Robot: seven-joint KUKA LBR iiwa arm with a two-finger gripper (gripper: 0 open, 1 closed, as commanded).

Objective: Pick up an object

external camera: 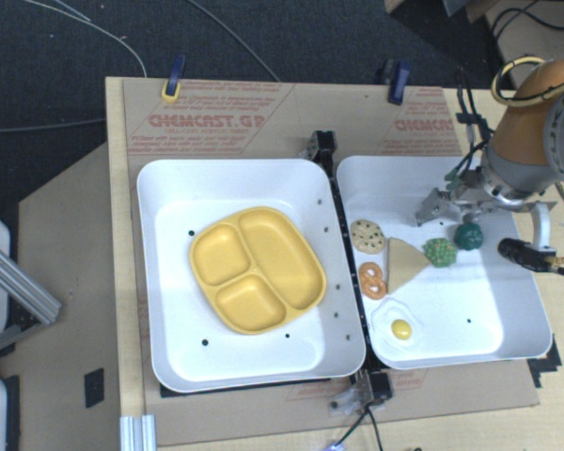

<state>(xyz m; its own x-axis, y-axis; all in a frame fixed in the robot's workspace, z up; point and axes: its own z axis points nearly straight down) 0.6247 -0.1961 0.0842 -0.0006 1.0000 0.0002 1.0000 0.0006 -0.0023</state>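
Reaching in from 3 o'clock, arm (531, 125) over right bin (508, 336), gripper (448, 207) low near bin's 12 o'clock area. Jaws: cannot tell, too small and cluttered. Nothing seen between them. Dark green ball (469, 237) just at 5 o'clock of gripper, touching or nearly touching light green broccoli (440, 252) at its 8 o'clock. Tan wedge (404, 262) at 9 o'clock of broccoli, just beside it. Cookie (367, 236) at 10 o'clock of wedge, near bin's left wall. Pretzel (371, 279) at 6 o'clock of cookie, touching wedge edge. Fried egg (400, 326) at 5 o'clock of pretzel, near bin's front. Left bin (164, 205) holding yellow three-compartment tray (257, 269), centered, tilted. Both bins on cardboard sheet (216, 111), clamps at 12 o'clock edge.
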